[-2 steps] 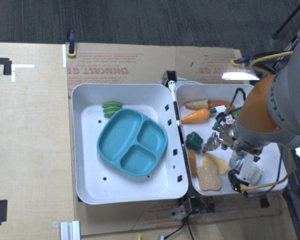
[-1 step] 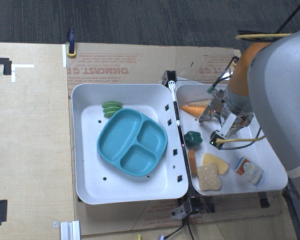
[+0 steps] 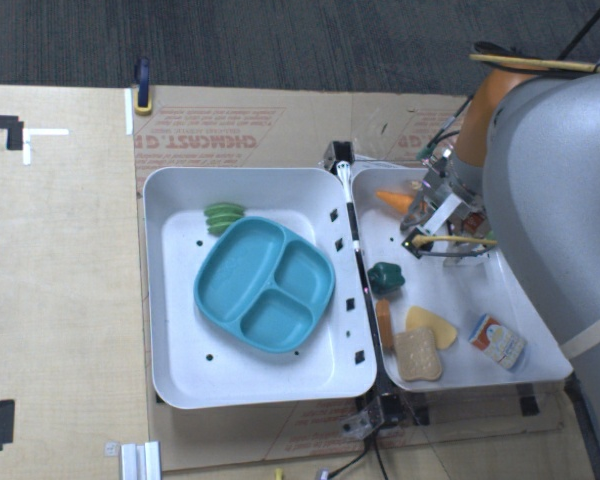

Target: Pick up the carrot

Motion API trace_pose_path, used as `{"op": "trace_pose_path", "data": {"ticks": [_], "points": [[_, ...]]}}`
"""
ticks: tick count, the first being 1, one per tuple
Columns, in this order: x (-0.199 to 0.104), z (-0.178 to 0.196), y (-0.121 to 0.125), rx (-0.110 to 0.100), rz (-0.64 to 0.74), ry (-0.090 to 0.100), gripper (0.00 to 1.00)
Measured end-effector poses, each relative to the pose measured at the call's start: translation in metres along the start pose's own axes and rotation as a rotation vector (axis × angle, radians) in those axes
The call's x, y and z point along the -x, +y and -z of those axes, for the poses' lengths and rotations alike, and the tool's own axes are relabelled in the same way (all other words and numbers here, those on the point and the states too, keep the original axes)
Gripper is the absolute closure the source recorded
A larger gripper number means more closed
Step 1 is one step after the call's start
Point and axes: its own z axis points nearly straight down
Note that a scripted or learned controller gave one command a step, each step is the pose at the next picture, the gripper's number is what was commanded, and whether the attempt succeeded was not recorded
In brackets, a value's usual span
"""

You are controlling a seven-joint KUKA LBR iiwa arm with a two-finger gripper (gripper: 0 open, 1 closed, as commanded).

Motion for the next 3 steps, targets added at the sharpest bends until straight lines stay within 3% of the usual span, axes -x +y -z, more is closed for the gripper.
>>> {"op": "trace_pose_path", "data": {"ticks": [1,2,3], "points": [[-0.001,0.009,0.002,0.016,0.009,0.003,1.0],[0.063,0.0,-0.055,0.028,-0.089,0.019,1.0],[0.063,0.001,-0.055,0.029,-0.09,0.02,0.0]]}}
